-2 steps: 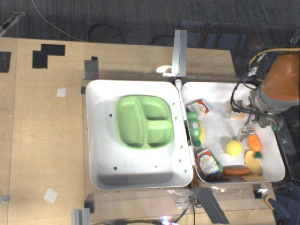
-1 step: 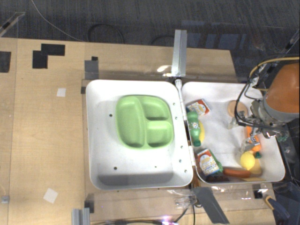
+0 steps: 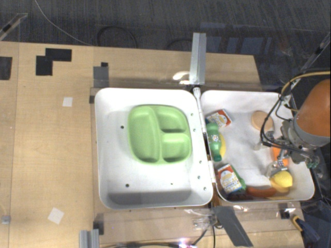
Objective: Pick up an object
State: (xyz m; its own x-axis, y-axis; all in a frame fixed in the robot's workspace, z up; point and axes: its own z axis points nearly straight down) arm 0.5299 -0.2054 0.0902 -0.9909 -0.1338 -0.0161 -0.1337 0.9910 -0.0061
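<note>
A: What lies nearest along the front of the right bin?

B: A lemon in the front right corner, touching a dark brown piece that runs along the front wall. Left of those, a small packet with a red and white label lies tilted in the front left corner.

A: And the claw?

B: It hangs just above the lemon, at the end of the arm with its orange band, cables looping around the wrist. Something orange shows beside it. Whether its fingers are spread or pressed together, I cannot tell.

A: Further back?

B: A green and yellow item lies along the left wall, then another packet behind it. A tan round thing rests near the back, well apart from the packets.

A: The left bin?

B: It holds a green divided tray, roughly in the middle. Both bins rest side by side on the counter, with a metal bracket behind their seam.
</note>
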